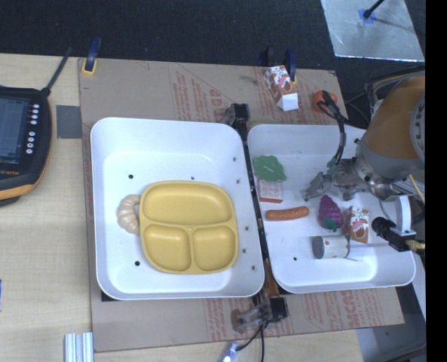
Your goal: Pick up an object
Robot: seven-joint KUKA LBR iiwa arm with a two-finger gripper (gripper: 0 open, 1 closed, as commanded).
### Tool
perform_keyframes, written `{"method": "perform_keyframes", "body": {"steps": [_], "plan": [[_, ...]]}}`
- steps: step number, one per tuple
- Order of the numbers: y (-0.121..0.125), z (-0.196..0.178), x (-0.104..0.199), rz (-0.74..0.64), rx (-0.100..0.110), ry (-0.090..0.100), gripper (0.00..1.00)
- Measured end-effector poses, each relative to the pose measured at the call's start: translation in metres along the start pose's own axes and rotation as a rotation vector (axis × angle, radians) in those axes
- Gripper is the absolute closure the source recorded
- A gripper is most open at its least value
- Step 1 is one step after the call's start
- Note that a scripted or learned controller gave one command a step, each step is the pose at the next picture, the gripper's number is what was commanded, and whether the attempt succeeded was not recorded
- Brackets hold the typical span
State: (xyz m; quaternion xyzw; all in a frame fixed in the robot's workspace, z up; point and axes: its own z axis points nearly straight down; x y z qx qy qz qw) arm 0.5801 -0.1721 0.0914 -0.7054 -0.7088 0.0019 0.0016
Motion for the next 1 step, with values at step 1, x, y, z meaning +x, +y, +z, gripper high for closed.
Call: {"method": "perform_keyframes", "body": {"steps": [1], "plan": [[0.0601,-0.105,-0.0403,0.0,-0.006,-0.001,0.0]]}}
